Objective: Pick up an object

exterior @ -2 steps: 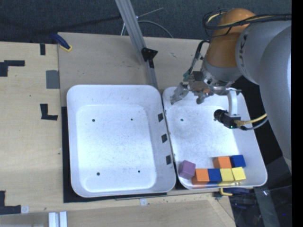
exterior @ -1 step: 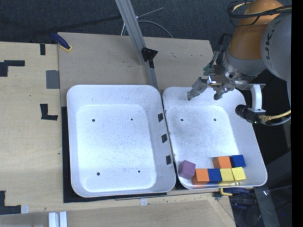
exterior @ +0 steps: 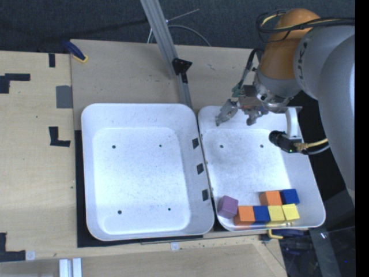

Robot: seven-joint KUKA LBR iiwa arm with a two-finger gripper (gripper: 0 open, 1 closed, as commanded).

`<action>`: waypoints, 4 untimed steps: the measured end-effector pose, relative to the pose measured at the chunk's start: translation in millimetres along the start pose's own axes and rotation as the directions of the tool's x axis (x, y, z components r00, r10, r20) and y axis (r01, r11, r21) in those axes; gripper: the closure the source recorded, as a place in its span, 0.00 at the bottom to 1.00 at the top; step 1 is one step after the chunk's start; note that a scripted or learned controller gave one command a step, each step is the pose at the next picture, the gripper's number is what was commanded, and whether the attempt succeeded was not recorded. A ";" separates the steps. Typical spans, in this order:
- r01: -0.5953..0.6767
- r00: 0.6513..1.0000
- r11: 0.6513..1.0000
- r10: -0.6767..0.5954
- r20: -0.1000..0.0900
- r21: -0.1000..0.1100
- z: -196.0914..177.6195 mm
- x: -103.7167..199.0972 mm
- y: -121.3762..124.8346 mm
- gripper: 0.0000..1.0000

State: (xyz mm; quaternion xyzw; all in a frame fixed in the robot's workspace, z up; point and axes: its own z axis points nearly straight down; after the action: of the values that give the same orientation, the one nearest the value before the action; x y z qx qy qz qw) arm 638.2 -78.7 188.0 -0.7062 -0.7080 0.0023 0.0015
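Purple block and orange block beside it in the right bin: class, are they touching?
Cannot tell. In the camera view the purple block sits right against the orange block, with no plain gap or contact visible.

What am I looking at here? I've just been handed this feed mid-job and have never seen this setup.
One fixed camera looks down at a slant on a bench. The grey and orange machine on the right is a robot arm; its two-finger gripper hangs open over the far edge of the right bin, holding nothing. That bin has small blocks along its near edge: a purple block, an orange block and others in blue, yellow and orange. The left bin sits beside it.
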 end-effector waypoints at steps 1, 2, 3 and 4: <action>-0.001 1.000 1.000 0.001 -0.001 -0.002 -3.7 25.3 -20.3 0.00; 0.003 1.000 1.000 -0.003 -0.002 -0.004 -3.6 59.1 -7.2 0.00; 0.002 1.000 1.000 -0.002 -0.002 -0.004 -3.7 87.0 7.1 0.00; 0.001 1.000 1.000 -0.001 -0.001 -0.003 -3.7 113.4 -3.4 0.00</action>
State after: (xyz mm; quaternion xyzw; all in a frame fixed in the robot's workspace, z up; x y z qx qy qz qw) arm 634.5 34.7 191.6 -0.7059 -0.7083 0.0010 0.0010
